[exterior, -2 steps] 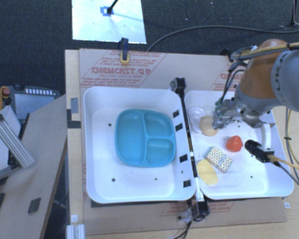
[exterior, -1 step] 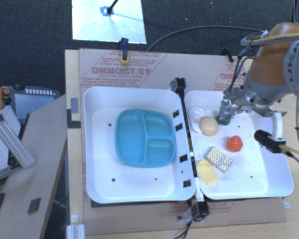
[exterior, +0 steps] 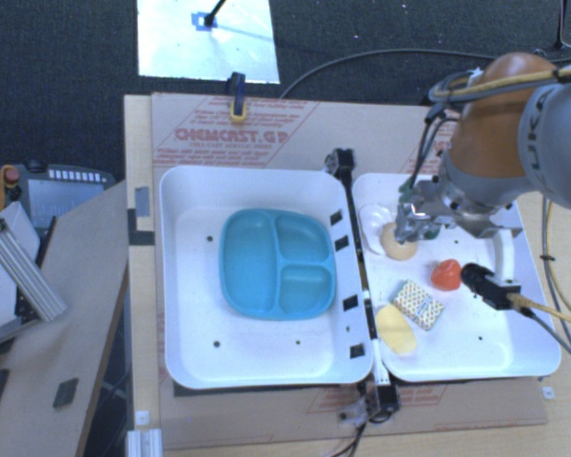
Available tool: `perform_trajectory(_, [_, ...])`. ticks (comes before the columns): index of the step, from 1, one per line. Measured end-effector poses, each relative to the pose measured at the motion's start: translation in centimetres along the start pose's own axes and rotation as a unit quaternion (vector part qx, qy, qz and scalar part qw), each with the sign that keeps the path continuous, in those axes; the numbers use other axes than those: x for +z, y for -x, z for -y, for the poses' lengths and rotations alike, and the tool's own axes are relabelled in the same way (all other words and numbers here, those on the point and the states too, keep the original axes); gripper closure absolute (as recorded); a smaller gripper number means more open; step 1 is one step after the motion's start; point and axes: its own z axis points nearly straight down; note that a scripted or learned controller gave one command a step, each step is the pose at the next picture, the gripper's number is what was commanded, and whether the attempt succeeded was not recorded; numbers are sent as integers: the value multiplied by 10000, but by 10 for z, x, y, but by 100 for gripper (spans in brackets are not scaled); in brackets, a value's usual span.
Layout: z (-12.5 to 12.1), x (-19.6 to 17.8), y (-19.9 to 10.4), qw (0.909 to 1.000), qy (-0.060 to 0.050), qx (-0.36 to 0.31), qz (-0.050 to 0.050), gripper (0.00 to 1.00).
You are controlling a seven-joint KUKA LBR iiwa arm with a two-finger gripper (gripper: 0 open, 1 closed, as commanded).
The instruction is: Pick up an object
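My gripper (exterior: 410, 225) hangs low over the back left of the right bin (exterior: 528, 350), right above a beige round object (exterior: 396, 246) and touching or nearly touching its top. A red-orange object (exterior: 446, 274) lies just to the right of it. Nearer the front lie a small box with a checked pattern (exterior: 419, 304) and a pale yellow object (exterior: 396, 330). A clear roundish thing (exterior: 372, 221) sits by the bin's left wall, beside the gripper.
The left bin (exterior: 186, 350) holds a blue divided plate (exterior: 274, 263). A black divider strip (exterior: 354, 255) runs between the two bins. The grey arm with its orange band (exterior: 500, 112) reaches in over the right bin's back right.
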Motion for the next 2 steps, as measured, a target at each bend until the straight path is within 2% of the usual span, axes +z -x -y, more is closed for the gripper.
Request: perform_trajectory(2, [13,0,-102,10000,4,-9,-2,100])
